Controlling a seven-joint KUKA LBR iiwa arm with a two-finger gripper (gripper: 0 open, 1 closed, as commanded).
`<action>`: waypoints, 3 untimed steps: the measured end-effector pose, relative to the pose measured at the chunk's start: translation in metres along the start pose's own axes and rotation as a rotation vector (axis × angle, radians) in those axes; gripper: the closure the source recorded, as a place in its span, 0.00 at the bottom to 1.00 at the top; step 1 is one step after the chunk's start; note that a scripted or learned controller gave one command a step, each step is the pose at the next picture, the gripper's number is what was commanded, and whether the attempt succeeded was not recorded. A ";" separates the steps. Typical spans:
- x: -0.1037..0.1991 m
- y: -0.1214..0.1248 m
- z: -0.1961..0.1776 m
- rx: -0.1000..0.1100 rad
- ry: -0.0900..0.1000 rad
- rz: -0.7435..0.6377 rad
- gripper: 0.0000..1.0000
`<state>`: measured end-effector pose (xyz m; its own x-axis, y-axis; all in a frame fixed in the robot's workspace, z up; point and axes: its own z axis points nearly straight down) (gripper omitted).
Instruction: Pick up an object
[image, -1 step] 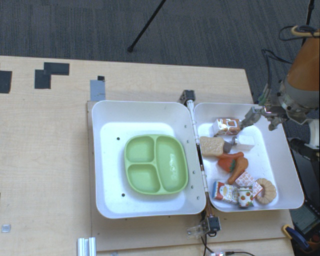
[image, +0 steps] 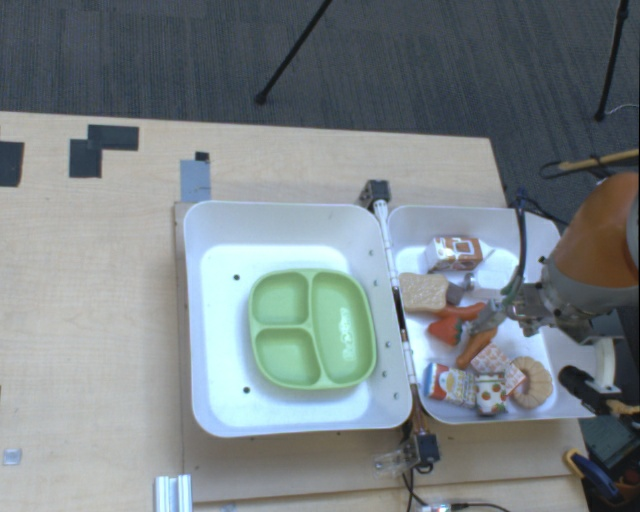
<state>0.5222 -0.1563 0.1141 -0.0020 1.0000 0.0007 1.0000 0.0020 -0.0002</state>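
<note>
The gripper (image: 492, 320) hangs low over the middle of the right bin (image: 405, 262), reaching in from that bin's right wall, with its grey wrist and the orange band of the arm (image: 605, 240) behind it. Its dark tips sit right at the orange carrot-like pieces (image: 462, 335) in the centre of the bin; whether they touch or close on anything cannot be told at this size, and whether the pincer is released or clenched cannot be told either.

Just left of the tips, a tan slice of toy bread (image: 423, 292) lies near the bin's left wall. Toward the far edge sits a small brown-and-white packet (image: 457, 253). Along the near edge lie a blue-and-red printed pouch (image: 446, 383), a small patterned carton (image: 492, 385) beside it, and a round tan cookie-like disc (image: 535, 381) toward the near right corner.

The left bin (image: 215, 330) touches the right one along a shared edge and carries a light green divided plate (image: 312, 329) with three compartments, set in its middle. Both bins rest on a pale wooden bench (image: 90, 320), which bears black tape marks (image: 100, 148) near its far left corner.
</note>
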 end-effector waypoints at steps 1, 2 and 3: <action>0.027 0.007 0.027 -0.006 -0.002 -0.001 0.00; 0.028 0.009 0.016 -0.012 -0.002 -0.003 1.00; 0.088 0.014 -0.096 -0.005 0.000 -0.004 1.00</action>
